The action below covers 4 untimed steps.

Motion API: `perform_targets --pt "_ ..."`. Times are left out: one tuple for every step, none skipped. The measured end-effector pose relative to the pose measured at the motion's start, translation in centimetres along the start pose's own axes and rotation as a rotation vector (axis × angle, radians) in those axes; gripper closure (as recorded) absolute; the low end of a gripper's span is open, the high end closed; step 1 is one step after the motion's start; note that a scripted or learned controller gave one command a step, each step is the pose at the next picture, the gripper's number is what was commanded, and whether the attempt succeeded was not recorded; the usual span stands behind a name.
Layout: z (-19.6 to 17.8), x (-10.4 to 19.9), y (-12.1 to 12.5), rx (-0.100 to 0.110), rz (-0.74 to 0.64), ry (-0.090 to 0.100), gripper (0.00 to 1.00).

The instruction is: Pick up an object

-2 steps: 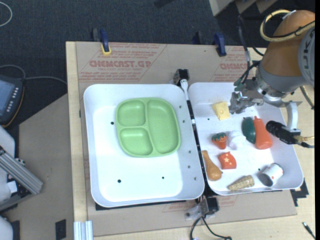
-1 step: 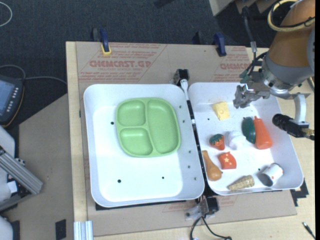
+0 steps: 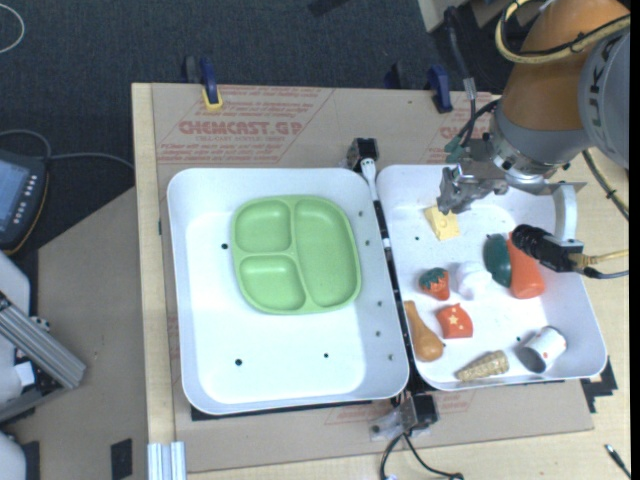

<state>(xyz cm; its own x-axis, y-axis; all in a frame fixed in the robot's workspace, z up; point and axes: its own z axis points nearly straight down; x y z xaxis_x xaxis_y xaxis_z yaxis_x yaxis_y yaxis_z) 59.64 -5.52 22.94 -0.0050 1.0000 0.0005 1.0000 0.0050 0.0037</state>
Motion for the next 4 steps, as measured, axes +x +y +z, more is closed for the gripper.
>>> perform_targets --pt "1.1 5.9 1.1 0.001 -0.001 0.001 1.00" --pt "1.1 9.1 0.9 0.003 0.001 0.000 1.00" --pt "1.4 9.3 2.0 0.001 0.004 -0.001 1.00" --pt "0.4 9.6 2.5 0.000 0.004 0.000 1.00"
